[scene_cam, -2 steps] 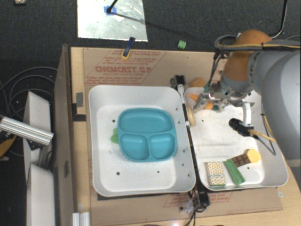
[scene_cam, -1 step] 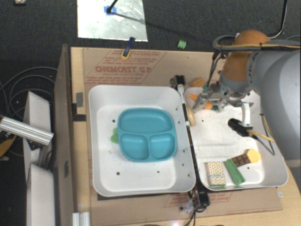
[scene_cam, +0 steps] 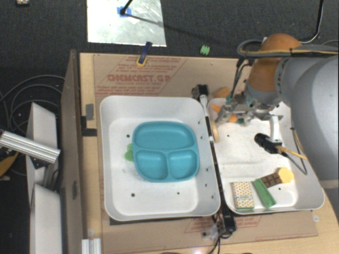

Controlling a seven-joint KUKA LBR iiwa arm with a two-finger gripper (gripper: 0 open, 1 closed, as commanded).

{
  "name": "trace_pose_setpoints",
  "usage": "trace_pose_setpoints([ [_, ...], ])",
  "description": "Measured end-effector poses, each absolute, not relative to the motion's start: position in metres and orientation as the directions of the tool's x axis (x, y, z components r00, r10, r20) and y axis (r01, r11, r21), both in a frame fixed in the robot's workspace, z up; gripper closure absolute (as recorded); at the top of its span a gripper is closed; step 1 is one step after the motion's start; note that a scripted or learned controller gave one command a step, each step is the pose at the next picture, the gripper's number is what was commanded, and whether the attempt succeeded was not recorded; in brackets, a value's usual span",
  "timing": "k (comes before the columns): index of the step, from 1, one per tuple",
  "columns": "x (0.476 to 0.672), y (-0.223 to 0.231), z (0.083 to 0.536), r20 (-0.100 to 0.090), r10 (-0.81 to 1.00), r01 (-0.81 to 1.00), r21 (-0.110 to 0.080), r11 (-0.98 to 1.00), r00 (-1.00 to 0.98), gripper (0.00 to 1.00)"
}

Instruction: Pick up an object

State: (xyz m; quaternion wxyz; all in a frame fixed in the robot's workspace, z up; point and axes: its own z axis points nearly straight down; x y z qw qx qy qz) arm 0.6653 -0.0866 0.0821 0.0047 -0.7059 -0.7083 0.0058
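Note:
My gripper [scene_cam: 235,115] is low over the back left corner of the right bin [scene_cam: 310,197], under the grey arm with its orange band [scene_cam: 275,44]. An orange piece [scene_cam: 216,110] lies right beside the gripper on its left, and another orange piece [scene_cam: 223,92] sits at the bin's back edge. Whether anything sits in the gripper cannot be made out. Along the front of the right bin lie a small patterned box [scene_cam: 243,195], a green block [scene_cam: 264,192], a brown bar [scene_cam: 272,180] and a yellow round piece [scene_cam: 285,174].
The left bin [scene_cam: 119,194] holds a blue divided tray [scene_cam: 165,151] with a small green thing [scene_cam: 128,153] peeking out at its left edge. A raised divider [scene_cam: 212,157] runs between the bins. Cables and a metal rail [scene_cam: 29,146] lie off the bench to the left.

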Motion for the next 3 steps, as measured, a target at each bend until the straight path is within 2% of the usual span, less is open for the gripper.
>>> trace_pose_setpoints([
  [1,0.666,-0.092,0.083,0.003,1.0,1.0,-0.013,0.002,-0.002,0.0],
  [2,0.669,-0.084,0.102,0.0,1.0,1.0,0.001,0.005,-0.005,0.0],
  [3,0.667,-0.083,0.083,0.002,1.0,1.0,-0.011,0.005,-0.005,0.0],
])
